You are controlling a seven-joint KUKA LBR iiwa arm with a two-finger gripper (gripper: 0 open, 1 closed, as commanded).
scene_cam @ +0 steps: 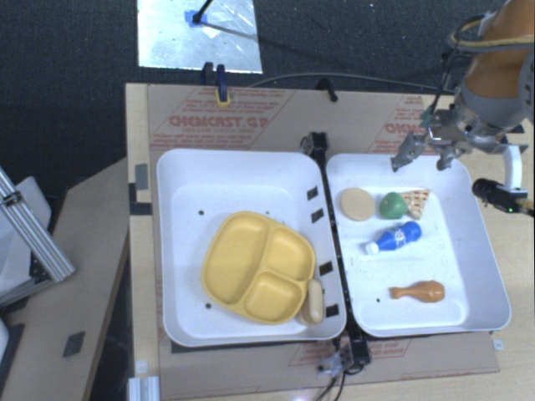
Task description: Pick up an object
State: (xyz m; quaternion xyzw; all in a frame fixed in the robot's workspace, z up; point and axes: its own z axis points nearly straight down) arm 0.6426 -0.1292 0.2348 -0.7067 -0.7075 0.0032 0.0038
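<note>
The arm comes in from the upper right of the frame, its orange band showing near the top edge. The gripper (425, 152) hangs above the far rim of the right bin (481, 249), toward that bin's upper part. Its jaws stand open, two dark fingers spread apart with nothing between them.

Inside the right bin, a cluster lies just below the gripper: a round tan disc (358, 204), a green ball-like piece (393, 205) just beside it, and a waffle-patterned wedge (416, 200) touching the green piece on its right. Lower, near the bin's middle, a blue bottle (394, 238) lies on its side, tilted, white cap toward the left. Lower still, well apart from the cluster, a brown drumstick-shaped toy (419, 291) lies flat.

The left bin (188, 199) holds a yellow divided tray (257, 266) with three compartments, set toward the lower centre. A pale oblong piece (314, 302) rests against the tray's lower right edge, beside the bin wall.

Both bins sit side by side on the worktop (276, 111), on a sheet with red lettering.
</note>
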